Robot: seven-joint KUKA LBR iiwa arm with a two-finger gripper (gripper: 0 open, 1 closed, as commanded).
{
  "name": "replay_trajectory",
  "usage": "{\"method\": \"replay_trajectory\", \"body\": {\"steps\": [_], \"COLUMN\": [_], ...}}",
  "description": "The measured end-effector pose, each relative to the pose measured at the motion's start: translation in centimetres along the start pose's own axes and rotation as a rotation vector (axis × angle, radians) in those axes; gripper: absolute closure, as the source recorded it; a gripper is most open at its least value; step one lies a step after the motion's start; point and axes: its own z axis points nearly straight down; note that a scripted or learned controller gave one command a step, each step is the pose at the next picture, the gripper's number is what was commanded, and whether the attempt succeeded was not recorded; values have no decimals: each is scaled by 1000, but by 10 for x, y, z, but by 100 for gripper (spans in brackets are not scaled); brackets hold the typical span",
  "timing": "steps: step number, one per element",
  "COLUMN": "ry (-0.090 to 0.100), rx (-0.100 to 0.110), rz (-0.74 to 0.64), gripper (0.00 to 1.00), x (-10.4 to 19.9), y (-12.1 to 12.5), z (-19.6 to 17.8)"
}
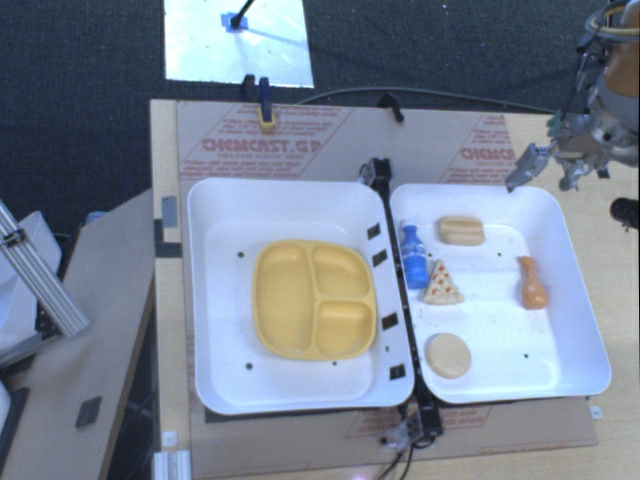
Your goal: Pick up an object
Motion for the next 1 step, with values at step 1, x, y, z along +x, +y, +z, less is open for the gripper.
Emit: {"method": "replay_trajectory", "body": {"steps": [1], "ry": [-2], "rx": [-11], "rz": [-3], "gripper": [0], "x": [1], "y": [2], "z": [-8]}}
